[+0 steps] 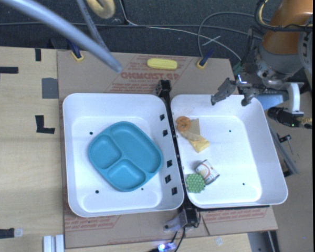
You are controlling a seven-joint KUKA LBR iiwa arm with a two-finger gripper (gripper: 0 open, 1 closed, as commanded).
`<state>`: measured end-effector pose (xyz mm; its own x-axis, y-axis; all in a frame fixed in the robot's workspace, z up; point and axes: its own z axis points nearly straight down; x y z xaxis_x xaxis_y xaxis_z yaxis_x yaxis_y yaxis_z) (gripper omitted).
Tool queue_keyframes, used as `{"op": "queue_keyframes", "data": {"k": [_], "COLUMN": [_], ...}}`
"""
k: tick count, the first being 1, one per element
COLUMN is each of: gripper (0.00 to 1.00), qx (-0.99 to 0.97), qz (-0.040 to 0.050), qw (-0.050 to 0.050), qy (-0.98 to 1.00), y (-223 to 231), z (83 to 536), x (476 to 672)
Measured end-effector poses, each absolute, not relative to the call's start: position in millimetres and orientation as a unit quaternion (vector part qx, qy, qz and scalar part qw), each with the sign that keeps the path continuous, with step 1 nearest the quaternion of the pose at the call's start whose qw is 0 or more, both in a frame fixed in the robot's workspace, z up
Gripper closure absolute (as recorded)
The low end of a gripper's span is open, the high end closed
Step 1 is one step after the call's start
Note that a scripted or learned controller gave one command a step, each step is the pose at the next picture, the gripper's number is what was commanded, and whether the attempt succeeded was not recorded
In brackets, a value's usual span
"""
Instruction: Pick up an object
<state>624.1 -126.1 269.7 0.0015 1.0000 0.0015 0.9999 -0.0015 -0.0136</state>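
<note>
nearby, blue tray (125, 155), green ball (195, 182)

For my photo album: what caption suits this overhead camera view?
Robot gripper poised above right bin of small items; blue tray in left bin.

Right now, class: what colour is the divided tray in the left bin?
Blue, a light turquoise; the tray shows in the camera view.

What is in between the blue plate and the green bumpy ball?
The camera view shows the two bins' touching rims with black clips between the blue plate and the green ball, plus bare white bin floor.
</note>
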Motion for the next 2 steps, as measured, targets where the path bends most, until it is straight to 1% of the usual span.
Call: {"op": "queue_keyframes", "data": {"k": [1,2], "gripper": [0.0,0.0], "qx": [-0.706,-0.706], "qz": [0.0006,0.0026], "qw": [0.0,0.002], "qy": [-0.708,-0.708], "y": [-126,-116], "z": [277,220], "x": [626.1,629.1]}}
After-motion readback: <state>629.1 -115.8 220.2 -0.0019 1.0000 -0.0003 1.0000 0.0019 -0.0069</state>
